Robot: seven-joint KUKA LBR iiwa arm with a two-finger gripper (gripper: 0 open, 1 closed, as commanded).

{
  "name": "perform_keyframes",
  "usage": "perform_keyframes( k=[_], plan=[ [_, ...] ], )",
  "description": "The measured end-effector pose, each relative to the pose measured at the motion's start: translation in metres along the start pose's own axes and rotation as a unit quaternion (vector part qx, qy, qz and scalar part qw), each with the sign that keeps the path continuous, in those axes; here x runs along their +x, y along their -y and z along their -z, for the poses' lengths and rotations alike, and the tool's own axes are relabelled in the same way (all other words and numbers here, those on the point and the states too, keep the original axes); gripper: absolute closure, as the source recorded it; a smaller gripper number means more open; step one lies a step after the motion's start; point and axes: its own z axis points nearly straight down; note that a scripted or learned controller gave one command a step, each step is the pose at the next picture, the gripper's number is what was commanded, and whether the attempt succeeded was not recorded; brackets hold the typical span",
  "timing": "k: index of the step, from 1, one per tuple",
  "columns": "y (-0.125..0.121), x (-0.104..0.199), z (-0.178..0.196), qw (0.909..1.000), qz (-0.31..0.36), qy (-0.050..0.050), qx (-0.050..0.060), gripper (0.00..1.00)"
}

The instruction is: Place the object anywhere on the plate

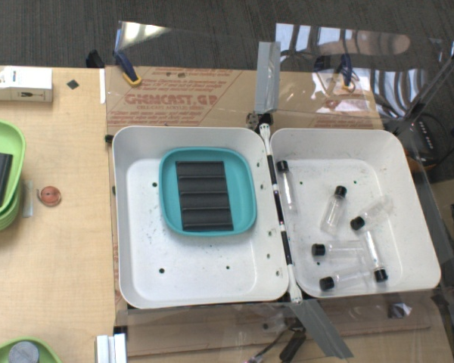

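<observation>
Leftmost, green dishes are stacked at the bench edge, with an orange disc just beside them. A teal plate is set in the left bin (a dark ribbed insert lies on it). Clear, black-capped vials are scattered flat in the right bin, one along its left wall, the rest nearer the middle and front, all well apart from the plate.
</observation>
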Motion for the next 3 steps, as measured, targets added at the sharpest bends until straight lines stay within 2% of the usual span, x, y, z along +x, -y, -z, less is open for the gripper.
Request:
perform_keyframes(
  k=[3],
  plan=[
    [-0.011,0.052,0.000,1.0000,0.000,0.000,0.000,0.00]
  ],
)
